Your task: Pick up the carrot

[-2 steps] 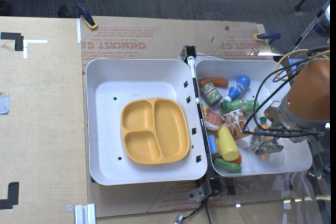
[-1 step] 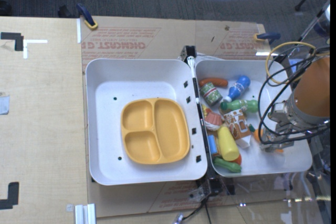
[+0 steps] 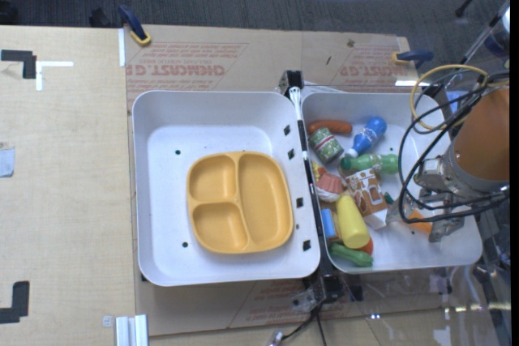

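One fixed overhead camera looks slantwise down on both bins [image 3: 146, 174].

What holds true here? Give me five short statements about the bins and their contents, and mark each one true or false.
1. The yellow plate lies in the view's left bin. True.
2. The plate has three compartments. True.
3. The blue bottle lies on the plate. False: it lies in the right bin.
4. The tool hangs over the plate. False: it is over the right bin's right side.
5. The yellow bottle lies in the right bin. True.
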Motion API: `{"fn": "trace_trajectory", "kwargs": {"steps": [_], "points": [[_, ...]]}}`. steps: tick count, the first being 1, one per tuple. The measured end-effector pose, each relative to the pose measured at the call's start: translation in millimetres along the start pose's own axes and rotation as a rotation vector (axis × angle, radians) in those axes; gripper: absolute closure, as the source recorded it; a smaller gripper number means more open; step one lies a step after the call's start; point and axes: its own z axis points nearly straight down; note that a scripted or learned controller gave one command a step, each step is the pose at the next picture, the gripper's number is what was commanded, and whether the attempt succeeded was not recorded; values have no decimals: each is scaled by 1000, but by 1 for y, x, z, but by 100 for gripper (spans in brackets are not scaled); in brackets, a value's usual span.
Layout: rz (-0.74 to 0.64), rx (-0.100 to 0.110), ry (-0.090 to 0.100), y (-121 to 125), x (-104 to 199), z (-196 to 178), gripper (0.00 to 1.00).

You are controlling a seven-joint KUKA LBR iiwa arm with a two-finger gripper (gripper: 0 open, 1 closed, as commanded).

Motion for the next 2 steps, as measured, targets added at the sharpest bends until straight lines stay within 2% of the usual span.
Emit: {"fn": "trace_trajectory", "kwargs": {"steps": [1,2], "points": [[4,4,-6,-2,-2,-10,100],[3,3,-5,-2,-2,-10,0]]}}
